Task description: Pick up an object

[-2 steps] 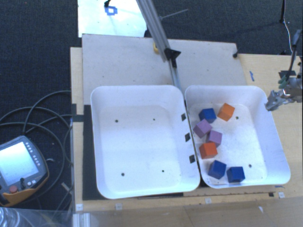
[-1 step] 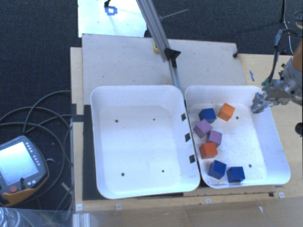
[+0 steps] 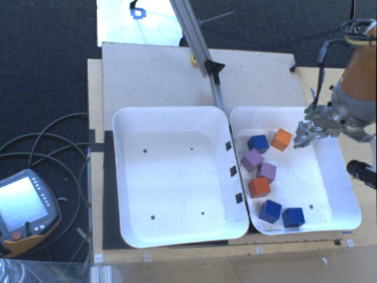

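My gripper (image 3: 301, 135) hangs over the right bin (image 3: 344, 217) near its far right edge, just beside the orange cube (image 3: 281, 139); can't tell its state. Blue, purple, orange-red cubes cluster along the bin's left edge toward the near side.

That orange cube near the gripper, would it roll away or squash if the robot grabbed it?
The orange cube probably won't roll: it has flat faces and sits flat on the bin floor. It looks like a solid block with crisp edges, so likely stiff, not squashy. Being small, it is probably light and may slide if the gripper nudges it.
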### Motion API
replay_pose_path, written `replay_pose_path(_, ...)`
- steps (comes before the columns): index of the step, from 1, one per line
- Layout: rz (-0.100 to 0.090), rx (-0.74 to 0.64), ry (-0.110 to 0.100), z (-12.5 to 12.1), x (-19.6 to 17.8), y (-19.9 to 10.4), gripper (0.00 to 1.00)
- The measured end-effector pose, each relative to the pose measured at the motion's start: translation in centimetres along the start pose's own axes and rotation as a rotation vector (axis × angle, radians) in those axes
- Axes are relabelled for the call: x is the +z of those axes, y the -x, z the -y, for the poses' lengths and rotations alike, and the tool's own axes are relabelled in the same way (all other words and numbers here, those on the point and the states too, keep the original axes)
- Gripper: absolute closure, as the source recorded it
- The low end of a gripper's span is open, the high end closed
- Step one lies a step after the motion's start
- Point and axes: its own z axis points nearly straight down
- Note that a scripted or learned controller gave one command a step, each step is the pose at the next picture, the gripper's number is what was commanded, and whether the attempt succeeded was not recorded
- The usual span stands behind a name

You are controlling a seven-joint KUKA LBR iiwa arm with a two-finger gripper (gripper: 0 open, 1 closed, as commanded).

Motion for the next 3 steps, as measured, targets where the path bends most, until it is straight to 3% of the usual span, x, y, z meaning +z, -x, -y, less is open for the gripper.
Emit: replay_pose_path(3, 0.0, -0.001, -0.002, 2.4, 4.2, -15.1, 1.0)
